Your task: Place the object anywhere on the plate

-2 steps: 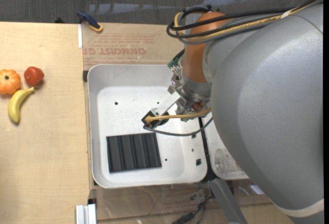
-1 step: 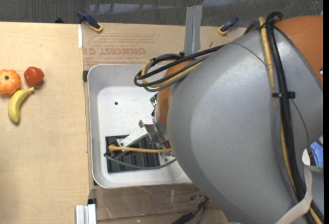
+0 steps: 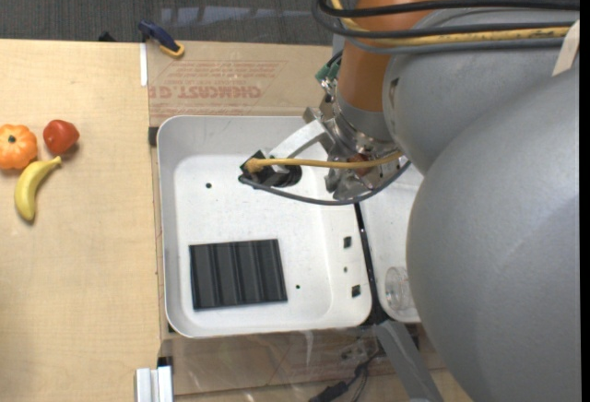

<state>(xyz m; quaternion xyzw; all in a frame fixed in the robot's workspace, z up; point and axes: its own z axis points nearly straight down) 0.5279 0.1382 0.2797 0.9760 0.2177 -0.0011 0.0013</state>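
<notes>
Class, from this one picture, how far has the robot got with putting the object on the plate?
Done: nothing yet; the black ribbed block lies flat in the left bin. In hand: the gripper hangs over that bin's upper right, apart from the block. Left: grasp, carry and set it on the plate; the arm hides most of the right bin.

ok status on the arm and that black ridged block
gripper over far end of left bin. black ridged block flat on that bin's floor, apart from gripper. arm covers most of right bin.
</notes>
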